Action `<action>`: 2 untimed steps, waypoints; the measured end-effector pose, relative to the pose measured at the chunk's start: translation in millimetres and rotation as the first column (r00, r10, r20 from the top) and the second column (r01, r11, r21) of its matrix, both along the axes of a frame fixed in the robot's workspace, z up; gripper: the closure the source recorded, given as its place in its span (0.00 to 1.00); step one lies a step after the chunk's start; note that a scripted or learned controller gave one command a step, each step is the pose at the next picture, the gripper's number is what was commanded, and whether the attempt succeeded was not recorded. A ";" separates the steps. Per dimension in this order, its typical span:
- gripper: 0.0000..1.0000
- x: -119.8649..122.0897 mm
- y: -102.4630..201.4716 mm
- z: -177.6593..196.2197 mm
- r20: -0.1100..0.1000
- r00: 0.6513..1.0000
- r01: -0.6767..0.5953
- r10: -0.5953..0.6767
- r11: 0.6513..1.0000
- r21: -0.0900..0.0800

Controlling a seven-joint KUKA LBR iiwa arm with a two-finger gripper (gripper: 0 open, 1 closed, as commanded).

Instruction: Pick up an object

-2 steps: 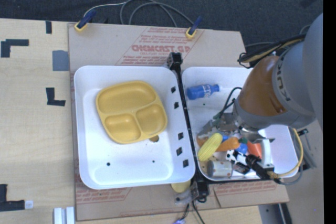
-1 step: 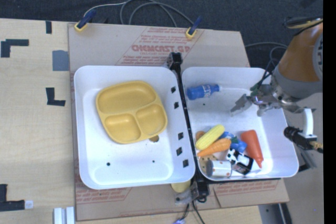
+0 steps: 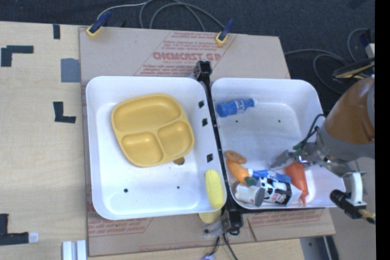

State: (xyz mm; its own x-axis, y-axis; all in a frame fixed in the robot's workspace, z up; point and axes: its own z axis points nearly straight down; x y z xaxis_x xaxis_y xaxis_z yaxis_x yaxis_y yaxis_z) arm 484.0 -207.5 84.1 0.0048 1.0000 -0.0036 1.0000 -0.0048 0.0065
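Tool [image 3: 297, 159], finger state impossible to tell, sits low in the right bin [image 3: 292, 91] over one orange carrot-shaped object [image 3: 299, 178]. One blue bottle [image 3: 234, 107] lies apart.

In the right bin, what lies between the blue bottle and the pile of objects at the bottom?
Camera view: bare white bin floor lies between the blue plastic bottle and the pile of small mixed objects.
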 end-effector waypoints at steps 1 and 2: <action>1.00 2.6 0.8 13.7 0.003 1.000 -0.004 0.004 1.000 -0.003; 1.00 81.9 58.6 8.0 -0.003 1.000 -0.014 0.014 1.000 0.004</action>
